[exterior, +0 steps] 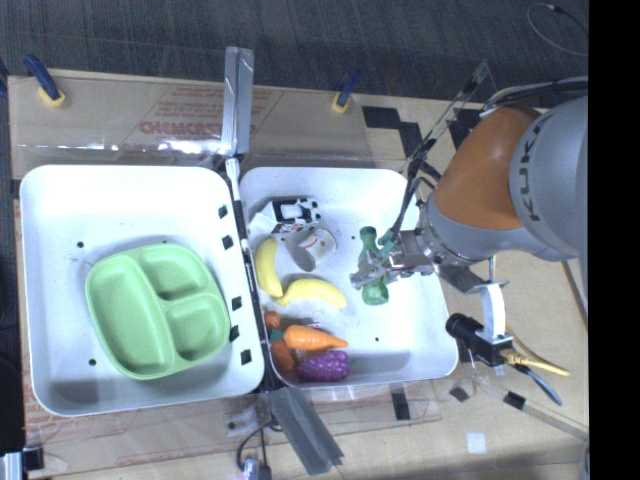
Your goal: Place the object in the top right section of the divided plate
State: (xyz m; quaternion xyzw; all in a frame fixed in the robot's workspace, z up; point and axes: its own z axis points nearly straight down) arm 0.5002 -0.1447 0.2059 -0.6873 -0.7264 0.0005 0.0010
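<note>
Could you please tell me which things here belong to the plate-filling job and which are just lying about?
For the job:
- green divided plastic plate, left bin
- gripper, at a small green object

Lying about, right bin:
- two yellow bananas
- orange carrot
- purple grape bunch
- grey metal cup

I'm looking at a robotics lab: my arm [520, 183] works over two white bins [50, 268] on a taped, clamped bench [400, 118] above dark carpet [300, 13].

A tan bench [420, 108] bears two white bins. The left bin [60, 198] sits at nine o'clock. The right bin [380, 183] touches it.
</note>
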